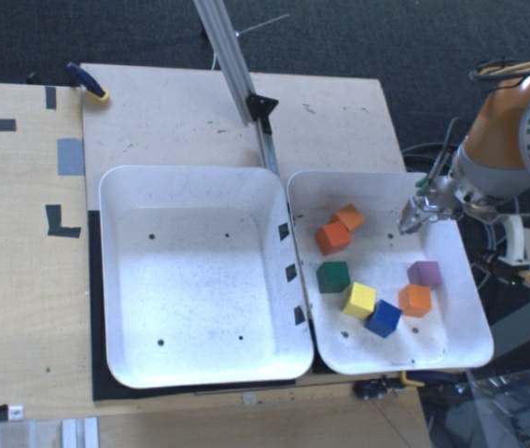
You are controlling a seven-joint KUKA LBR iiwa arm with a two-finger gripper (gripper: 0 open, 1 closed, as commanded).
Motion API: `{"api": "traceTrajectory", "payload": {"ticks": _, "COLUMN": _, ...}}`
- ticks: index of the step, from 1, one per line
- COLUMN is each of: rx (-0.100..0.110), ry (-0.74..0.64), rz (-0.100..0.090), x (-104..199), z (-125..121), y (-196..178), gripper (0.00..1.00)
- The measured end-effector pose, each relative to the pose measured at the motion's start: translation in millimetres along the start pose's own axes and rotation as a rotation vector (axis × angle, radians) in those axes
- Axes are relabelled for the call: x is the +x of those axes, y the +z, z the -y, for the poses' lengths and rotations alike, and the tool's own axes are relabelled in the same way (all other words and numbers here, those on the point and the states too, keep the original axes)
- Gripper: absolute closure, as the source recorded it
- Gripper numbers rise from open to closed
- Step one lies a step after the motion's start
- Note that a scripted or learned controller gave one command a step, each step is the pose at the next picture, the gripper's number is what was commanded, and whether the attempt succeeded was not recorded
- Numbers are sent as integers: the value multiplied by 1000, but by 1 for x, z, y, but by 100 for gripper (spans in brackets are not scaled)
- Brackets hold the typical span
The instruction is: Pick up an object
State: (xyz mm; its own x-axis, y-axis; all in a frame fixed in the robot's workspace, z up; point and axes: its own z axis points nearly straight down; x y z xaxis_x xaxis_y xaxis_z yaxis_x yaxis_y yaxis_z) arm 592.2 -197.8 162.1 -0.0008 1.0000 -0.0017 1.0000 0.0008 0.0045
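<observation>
- Blocks sit in the right bin (461, 329), and nearest the camera is the blue block (383, 318), at about 6 o'clock in that bin.
- Touching it at 10 o'clock is the yellow block (359, 299).
- Just beside the blue block at 2 o'clock is a small orange block (415, 300), with the purple block (424, 273) right behind it.
- Farther back sits the green block (333, 276).
- Behind that are a red-orange block (333, 237) and another orange block (349, 218), touching each other.
- At 2 o'clock in the bin hang the fingers (412, 220), low by the bin's far right wall, apart from every block. I cannot tell how far open they are.
- At 9 o'clock on the worktop (153, 119) is the left bin (116, 278).
</observation>
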Motion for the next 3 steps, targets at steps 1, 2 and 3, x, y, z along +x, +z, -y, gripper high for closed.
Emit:
{"api": "traceTrajectory", "payload": {"ticks": 1, "rx": -1, "ry": -1, "rz": 0, "x": 2, "z": 5, "y": -61, "gripper": 100}}
{"api": "traceTrajectory", "payload": {"ticks": 2, "rx": 4, "ry": -1, "rz": -1, "x": 2, "z": 5, "y": -67, "gripper": 100}}
{"api": "traceTrajectory", "payload": {"ticks": 3, "rx": 7, "ry": -4, "rz": -3, "x": 52, "z": 17, "y": -57, "gripper": 100}}
